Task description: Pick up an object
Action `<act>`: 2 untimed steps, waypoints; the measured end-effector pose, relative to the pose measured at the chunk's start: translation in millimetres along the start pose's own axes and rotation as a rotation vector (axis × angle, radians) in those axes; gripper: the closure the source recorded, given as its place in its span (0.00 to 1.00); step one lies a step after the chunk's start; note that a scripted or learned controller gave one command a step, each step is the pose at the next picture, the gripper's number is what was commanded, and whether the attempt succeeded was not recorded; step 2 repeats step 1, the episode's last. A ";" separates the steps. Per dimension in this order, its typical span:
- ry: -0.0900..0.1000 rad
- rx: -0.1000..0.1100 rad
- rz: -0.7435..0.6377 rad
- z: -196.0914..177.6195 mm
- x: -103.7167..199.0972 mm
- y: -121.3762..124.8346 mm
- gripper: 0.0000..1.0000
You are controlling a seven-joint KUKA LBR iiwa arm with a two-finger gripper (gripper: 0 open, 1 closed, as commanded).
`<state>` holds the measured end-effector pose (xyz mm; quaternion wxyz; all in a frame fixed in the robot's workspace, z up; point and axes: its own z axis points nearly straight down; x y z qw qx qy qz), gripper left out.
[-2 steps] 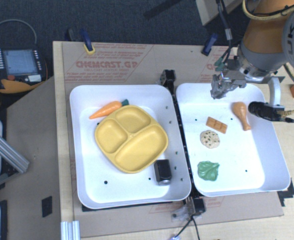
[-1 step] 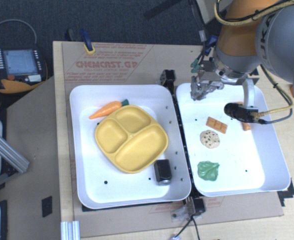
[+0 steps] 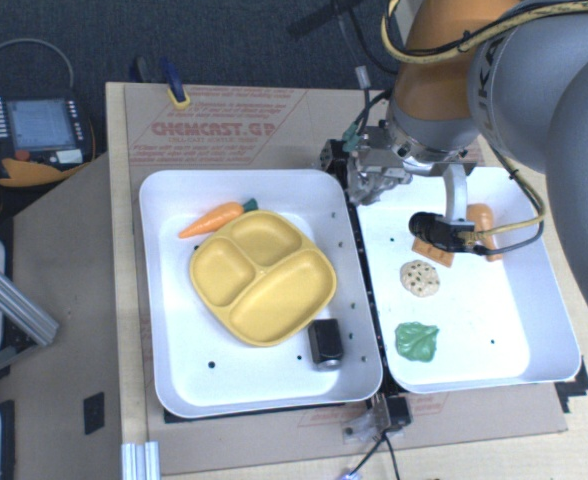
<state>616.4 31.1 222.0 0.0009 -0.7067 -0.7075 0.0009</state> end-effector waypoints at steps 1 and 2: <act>0.000 -0.002 0.001 1.4 40.0 1.0 1.00; 0.000 -0.002 0.001 1.4 40.0 1.0 1.00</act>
